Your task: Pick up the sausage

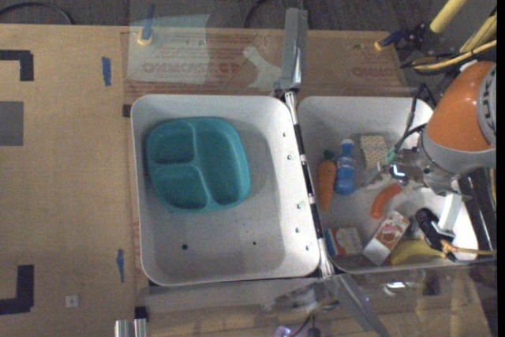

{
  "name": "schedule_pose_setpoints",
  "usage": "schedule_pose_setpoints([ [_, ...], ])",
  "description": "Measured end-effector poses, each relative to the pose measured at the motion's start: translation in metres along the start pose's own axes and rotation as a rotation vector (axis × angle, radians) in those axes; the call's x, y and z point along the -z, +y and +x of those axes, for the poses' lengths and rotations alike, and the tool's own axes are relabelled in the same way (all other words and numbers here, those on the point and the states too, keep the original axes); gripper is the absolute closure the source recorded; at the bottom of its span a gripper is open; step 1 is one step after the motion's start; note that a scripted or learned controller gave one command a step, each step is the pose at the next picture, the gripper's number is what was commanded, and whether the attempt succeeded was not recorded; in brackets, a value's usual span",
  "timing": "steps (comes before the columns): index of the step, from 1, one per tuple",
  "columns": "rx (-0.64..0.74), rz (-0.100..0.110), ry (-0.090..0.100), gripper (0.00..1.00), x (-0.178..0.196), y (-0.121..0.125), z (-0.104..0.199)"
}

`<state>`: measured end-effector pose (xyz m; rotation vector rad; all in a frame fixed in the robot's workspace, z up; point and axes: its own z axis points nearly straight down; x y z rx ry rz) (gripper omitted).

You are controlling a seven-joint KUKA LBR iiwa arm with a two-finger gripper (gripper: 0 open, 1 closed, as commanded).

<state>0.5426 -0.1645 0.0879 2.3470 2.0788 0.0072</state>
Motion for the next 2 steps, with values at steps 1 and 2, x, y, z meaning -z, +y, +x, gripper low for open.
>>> schedule_pose_setpoints([
  [1,-0.004,-0.005,-0.004,1.0,0.011,0.001,-0.003],
  [2,0.065,0.007,0.001,1.0,0.127,0.002,0.064],
])
